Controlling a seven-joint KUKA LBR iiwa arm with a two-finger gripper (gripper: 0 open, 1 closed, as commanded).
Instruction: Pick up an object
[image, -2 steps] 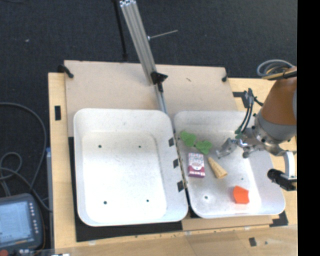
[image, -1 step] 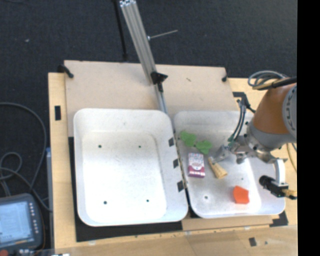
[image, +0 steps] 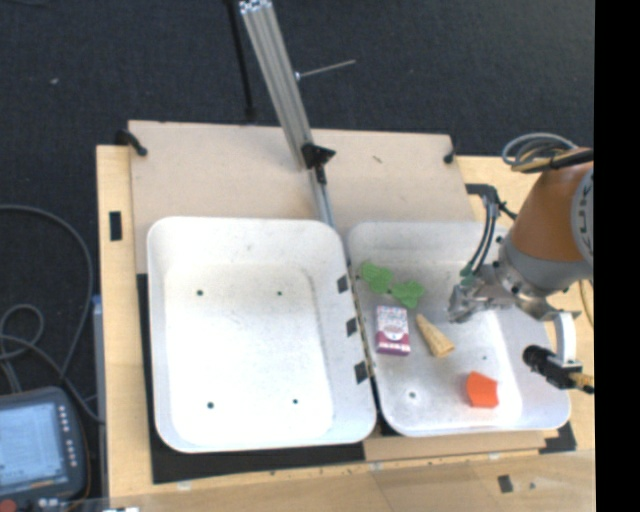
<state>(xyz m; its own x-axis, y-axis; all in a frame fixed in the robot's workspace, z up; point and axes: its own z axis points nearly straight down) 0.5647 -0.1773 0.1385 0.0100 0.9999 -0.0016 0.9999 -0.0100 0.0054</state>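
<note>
Dark carpet surrounds a light wooden bench (image: 240, 175), w/ cables trailing on the floor at left and a screened pendant unit (image: 35, 440) at the bottom-left corner. We note two shallow white bins side by side on the bench: the left bin (image: 250, 330) and the right bin (image: 500, 410), their inner walls touching along the centre. A slanted aluminium mast (image: 280, 80) runs down from the top edge to a black clamp just behind the bins. Contents of the right bin, per our check: a green object (image: 392, 284) near the upper-left area; a small purple and white packet (image: 393, 331) just below it, close to the dividing wall; a tan wedge-shaped piece (image: 433, 337) just beside the packet on its right; an orange block (image: 482, 390) lower down, well apart from the rest. The arm (image: 550, 220), grey w/ orange band, reaches in from the right over the right bin. The gripper (image: 462, 303) sits low over the bin floor, near the tan piece and to its upper right. We cannot tell the tool's state at this res., and we see no item betw. its parts. All four items lie on the bin floor.
</note>
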